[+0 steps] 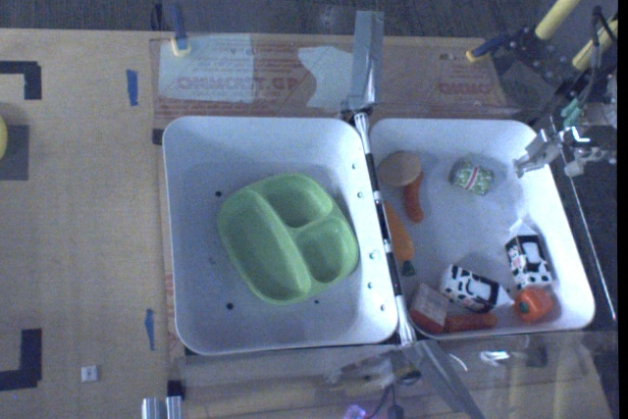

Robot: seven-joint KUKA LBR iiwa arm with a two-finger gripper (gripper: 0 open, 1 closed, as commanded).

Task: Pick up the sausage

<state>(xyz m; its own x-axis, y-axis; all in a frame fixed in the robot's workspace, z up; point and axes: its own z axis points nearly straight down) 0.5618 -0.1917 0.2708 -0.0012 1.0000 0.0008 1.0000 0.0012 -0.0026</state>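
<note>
A short reddish-brown sausage (pixel 413 198) lies in the right bin (pixel 574 240), just below a tan round piece (pixel 399 168) near the bin's upper left. A second red elongated piece (pixel 470 320) lies along the front wall. The gripper (pixel 546 150) hangs at the bin's upper right corner, over the rim and well to the right of the sausage. Nothing shows in its grasp.
The right bin also holds an orange carrot (pixel 397 235), a green-and-white can (pixel 472 178), two cow-patterned cartons (pixel 471 287) (pixel 528 259), a tomato (pixel 534 305) and a red block (pixel 428 312). A green divided plate (pixel 287 236) sits in the left bin (pixel 191 309).
</note>
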